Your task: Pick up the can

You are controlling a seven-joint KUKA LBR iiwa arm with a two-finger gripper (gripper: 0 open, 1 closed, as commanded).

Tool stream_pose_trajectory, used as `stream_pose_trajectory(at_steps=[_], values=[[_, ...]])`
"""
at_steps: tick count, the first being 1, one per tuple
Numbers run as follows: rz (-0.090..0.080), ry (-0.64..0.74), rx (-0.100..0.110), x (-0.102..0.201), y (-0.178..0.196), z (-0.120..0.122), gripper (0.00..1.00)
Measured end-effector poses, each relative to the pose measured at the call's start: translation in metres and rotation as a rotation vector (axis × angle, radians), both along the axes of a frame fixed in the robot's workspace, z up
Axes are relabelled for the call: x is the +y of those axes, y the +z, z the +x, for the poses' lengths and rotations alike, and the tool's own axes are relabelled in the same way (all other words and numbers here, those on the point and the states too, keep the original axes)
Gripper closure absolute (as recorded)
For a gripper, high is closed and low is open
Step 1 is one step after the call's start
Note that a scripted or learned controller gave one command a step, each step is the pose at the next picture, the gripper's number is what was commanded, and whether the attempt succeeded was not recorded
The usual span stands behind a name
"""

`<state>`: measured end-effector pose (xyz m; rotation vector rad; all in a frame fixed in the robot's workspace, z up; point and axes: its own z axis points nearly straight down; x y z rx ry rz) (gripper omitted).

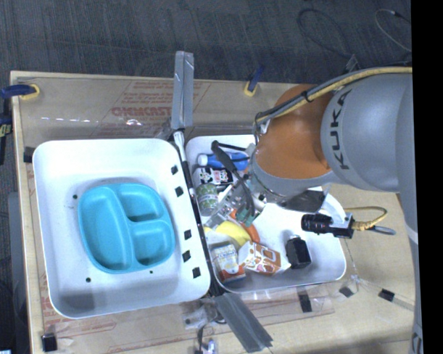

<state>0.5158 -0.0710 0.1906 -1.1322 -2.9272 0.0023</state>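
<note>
Dark carpet surrounds the bench; the gripper (240, 201) hangs low in the right bin (333, 267), how it stands I cannot tell; the can (208, 197) lies just beside it by the divider; this looks like the approach step, and next it must close around the can.

two white bins (49, 215), one blue tray (125, 227), one can (228, 261)

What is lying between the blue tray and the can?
In the camera view, between the blue tray and the can lies bare white floor of the left bin, then the two bins' adjoining walls.
</note>
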Motion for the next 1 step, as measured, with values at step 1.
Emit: stream_pose_trajectory(at_steps=[1], values=[[-0.001,0.066,-0.006,-0.0292,0.0869,-0.0155,1.00]])
